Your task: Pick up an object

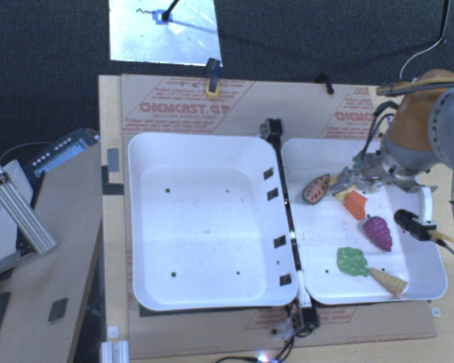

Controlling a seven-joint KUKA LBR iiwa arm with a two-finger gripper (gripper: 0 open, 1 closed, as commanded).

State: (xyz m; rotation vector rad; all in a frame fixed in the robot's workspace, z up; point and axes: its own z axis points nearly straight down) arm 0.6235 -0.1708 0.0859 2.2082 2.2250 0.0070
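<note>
The left bin (204, 225) is seen beside the right bin (424, 274). In the right bin, a watermelon slice (315, 189) is placed at the left, with a green toy (352, 262) and a cone (387, 280) nearer the front. The gripper (346, 185) is lowered just above an orange block (354, 203); its state cannot be told. Purple grapes (377, 233) are laid just right of the block.

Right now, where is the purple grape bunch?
The purple grape bunch lies in the right bin, below the orange piece and up-right of the green leafy piece.
</note>
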